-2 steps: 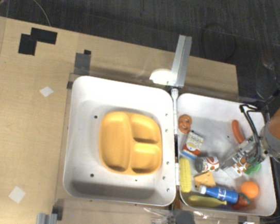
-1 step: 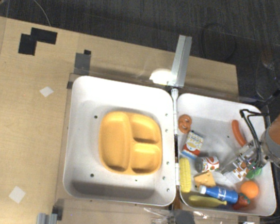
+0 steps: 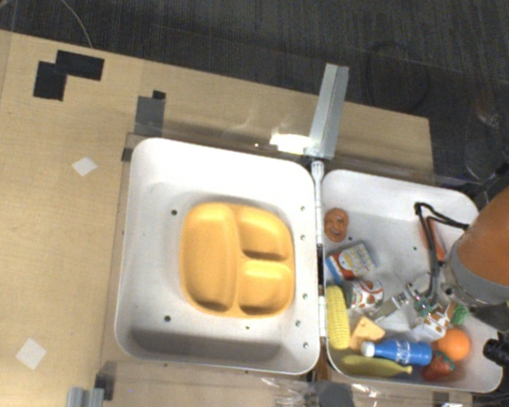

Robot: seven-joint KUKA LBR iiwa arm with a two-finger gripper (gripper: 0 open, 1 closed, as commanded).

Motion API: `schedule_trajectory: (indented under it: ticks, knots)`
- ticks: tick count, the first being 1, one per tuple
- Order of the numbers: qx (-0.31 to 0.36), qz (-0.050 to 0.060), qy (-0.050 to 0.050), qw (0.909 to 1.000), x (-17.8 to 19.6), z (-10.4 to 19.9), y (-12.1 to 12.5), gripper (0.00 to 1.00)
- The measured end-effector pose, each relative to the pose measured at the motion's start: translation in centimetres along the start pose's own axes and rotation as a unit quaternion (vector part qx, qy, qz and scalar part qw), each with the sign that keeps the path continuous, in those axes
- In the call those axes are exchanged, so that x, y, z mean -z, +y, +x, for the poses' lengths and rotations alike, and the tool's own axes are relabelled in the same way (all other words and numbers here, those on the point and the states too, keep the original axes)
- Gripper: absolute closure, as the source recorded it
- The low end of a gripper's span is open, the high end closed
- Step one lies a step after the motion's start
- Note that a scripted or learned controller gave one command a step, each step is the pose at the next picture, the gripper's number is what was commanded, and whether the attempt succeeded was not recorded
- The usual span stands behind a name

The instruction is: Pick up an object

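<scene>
So far nothing lifted. Left bin (image 3: 133, 256) carries a yellow divided tray (image 3: 235, 259). Right of that tray, the second bin (image 3: 397, 198) keeps the pickable clutter: corn cob (image 3: 339, 317), blue bottle (image 3: 406, 350), orange ball (image 3: 453, 344). Pincer (image 3: 426, 304) sits low just above the bottle (open or clenched: cannot tell). Grasp and lift remain.

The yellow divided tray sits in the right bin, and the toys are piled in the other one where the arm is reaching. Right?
No. The camera view shows the yellow divided tray in the left bin; the toys, such as the corn cob, are in the right bin, where the arm reaches.
</scene>
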State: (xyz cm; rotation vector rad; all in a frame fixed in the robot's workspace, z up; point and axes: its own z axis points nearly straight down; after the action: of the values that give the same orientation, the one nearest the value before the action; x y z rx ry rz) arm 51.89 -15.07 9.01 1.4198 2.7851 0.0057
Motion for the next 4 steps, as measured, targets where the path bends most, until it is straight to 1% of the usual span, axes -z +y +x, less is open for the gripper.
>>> schedule_trajectory:
  ticks: [1,2,3,4]
  knots:
    - [0.003,0.002,0.002,1.0000,-0.4,-11.5,7.3,0.00]
    - [0.025,0.002,0.003,0.9997,-0.2,-7.8,1.4,0.00]
    - [-0.193,0.003,-0.002,0.9811,-0.2,-6.2,7.9,0.00]
    - [-0.119,0.003,0.002,0.9929,-0.4,-12.4,8.0,0.00]
